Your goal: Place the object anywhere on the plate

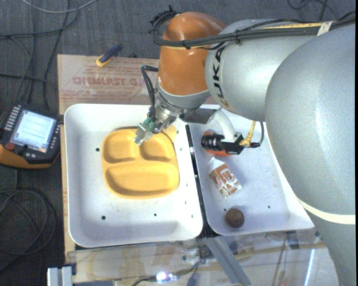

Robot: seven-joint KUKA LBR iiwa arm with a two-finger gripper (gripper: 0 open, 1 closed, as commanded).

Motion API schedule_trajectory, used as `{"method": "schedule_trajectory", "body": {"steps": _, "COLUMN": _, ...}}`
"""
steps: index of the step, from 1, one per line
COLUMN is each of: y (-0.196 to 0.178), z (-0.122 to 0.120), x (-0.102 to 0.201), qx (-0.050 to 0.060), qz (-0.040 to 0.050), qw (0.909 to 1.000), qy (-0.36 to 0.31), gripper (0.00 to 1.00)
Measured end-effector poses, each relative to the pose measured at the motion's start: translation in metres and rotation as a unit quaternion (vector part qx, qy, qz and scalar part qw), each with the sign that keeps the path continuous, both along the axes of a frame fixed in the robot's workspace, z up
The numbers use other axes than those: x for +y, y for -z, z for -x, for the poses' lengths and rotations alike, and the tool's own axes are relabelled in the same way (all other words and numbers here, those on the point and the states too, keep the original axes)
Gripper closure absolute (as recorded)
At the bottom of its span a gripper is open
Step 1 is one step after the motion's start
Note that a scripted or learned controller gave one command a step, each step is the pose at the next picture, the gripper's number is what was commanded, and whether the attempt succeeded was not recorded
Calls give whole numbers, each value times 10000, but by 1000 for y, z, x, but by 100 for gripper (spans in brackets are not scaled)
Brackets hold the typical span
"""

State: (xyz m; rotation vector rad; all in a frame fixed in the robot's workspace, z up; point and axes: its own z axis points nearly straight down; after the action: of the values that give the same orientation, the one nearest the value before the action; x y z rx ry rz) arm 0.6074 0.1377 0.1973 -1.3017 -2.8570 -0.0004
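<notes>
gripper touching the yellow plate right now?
Cannot tell. In the camera view the gripper overlaps the yellow plate's upper rim, but the slanted look down shows neither contact nor a gap.

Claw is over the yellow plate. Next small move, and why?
Probably lower slightly and release. The claw sits over the top edge of the yellow plate in the left bin, with something small and green at its tip. Whether it actually grips it is unclear.
</notes>
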Motion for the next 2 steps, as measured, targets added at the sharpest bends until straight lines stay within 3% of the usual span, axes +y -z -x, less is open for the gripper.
{"method": "schedule_trajectory", "body": {"steps": 1, "y": 76, "z": 7, "x": 40, "qx": 2, "qz": 11, "qw": 9999, "qy": -112, "gripper": 100}}
{"method": "schedule_trajectory", "body": {"steps": 2, "y": 68, "z": 2, "x": -20, "qx": 1, "qz": 4, "qw": 10000, "qy": -26, "gripper": 100}}
